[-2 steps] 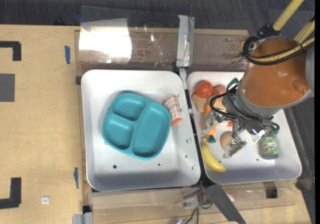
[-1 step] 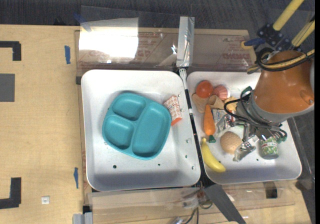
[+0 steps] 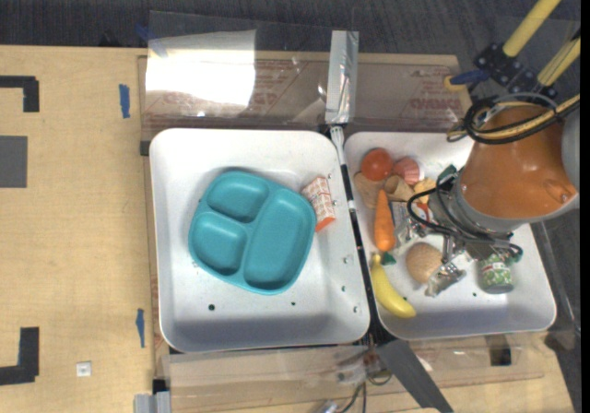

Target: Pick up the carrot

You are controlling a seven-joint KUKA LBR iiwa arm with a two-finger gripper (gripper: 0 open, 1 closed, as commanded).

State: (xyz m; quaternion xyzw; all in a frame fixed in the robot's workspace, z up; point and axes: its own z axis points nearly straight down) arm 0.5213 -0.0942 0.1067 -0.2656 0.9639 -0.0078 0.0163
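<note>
The orange carrot (image 3: 383, 220) lies lengthwise near the left wall of the right bin (image 3: 535, 305), its green end toward the front. My gripper (image 3: 445, 271) hangs low in the same bin, to the right of the carrot and apart from it, right beside a beige round object (image 3: 423, 261). The arm's orange band (image 3: 512, 171) hides part of the bin behind the gripper. Nothing is seen held in the gripper.
A banana (image 3: 392, 289) lies just in front of the carrot. A red tomato (image 3: 375, 163) and a pinkish fruit (image 3: 407, 168) sit behind it. A green-topped item (image 3: 498, 275) is at the gripper's right. The left bin (image 3: 175, 218) holds a teal divided plate (image 3: 251, 230) and a small can (image 3: 320, 202).
</note>
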